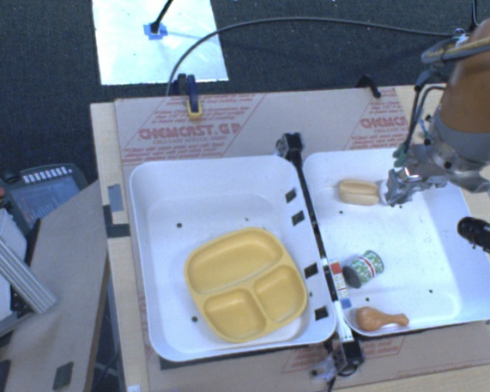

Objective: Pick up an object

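End effector (pixel 397 188) in right bin (pixel 462 299), just right of bread roll (pixel 359 192), poss. touching; finger state can't tell. Desk (pixel 69 251); dark carpet (pixel 26 74) behind.

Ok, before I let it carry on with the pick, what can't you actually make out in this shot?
- Gripper, camera view: too small and blurred to judge its state or whether it touches the tan bread-like piece beside it.
- Arm, camera view: cut off by the right edge.
- Small can, camera view: label too small to read.
- Orange drumstick-shaped toy, camera view: lies against the right bin's front wall; its underside is hidden.
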`<state>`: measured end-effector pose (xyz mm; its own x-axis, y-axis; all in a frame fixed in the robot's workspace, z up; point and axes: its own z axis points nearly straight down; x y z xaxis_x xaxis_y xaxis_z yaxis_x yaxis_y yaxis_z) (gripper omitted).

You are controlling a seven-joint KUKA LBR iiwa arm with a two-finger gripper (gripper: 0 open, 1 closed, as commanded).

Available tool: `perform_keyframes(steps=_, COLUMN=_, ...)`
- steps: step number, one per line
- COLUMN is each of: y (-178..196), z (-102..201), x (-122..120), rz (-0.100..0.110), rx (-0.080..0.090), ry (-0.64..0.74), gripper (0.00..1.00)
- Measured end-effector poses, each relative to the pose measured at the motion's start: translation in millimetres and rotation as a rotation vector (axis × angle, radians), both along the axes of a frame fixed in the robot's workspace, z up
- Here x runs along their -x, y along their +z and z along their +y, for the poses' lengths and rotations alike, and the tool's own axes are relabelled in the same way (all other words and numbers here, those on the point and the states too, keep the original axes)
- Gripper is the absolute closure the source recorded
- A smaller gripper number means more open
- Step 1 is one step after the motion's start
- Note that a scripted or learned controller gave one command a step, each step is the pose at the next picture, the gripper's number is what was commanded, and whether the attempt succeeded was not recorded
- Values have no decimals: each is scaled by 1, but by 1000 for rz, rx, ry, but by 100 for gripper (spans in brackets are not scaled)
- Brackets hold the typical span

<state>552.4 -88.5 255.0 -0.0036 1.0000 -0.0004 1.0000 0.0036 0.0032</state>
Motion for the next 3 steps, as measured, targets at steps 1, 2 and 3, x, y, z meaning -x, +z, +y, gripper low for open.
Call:
perform_keyframes(steps=1, y=-14, z=53, x=13, rz=2, rx=-2, ry=4, gripper=100)
perform_keyframes(steps=2, y=-18, z=116, x=24, rz=3, rx=-3, ry=7, gripper=100)
perform_keyframes(steps=3, y=-24, z=167, x=22, rz=2, rx=-3, ry=6, gripper=100)
